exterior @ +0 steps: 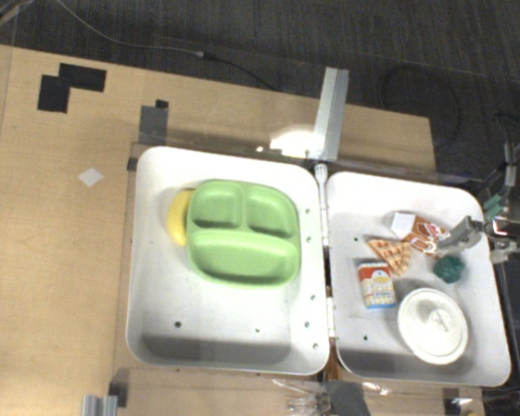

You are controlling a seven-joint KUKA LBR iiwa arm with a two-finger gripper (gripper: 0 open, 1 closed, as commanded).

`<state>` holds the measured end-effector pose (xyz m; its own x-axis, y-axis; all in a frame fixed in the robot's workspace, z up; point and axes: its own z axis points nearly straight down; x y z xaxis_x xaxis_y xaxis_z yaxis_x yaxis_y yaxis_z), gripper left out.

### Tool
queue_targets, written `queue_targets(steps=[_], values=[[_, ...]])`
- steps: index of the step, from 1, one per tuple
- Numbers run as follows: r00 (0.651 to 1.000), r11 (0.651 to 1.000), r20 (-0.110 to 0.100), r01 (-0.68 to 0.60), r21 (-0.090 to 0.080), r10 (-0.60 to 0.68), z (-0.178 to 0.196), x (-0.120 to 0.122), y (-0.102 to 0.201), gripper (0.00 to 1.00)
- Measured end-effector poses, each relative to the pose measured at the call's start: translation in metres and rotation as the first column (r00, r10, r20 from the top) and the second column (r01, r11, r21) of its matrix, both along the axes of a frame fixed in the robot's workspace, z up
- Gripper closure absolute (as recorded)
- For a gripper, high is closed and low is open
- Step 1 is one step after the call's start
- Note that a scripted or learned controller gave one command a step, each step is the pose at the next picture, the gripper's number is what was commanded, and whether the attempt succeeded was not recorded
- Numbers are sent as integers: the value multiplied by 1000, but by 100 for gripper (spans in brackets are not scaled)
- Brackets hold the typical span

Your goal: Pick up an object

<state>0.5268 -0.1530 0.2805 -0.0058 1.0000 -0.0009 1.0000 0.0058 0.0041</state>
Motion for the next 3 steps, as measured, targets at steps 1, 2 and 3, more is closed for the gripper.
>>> queue_targets(steps=[1, 2, 3], values=[[967, 967, -3, 254, 1, -254, -144, 42, -15, 0], [989, 989, -29, 147, 13, -147, -183, 128, -31, 0], [995, 995, 15, 98, 10, -98, -182, 107, -37, 0]])
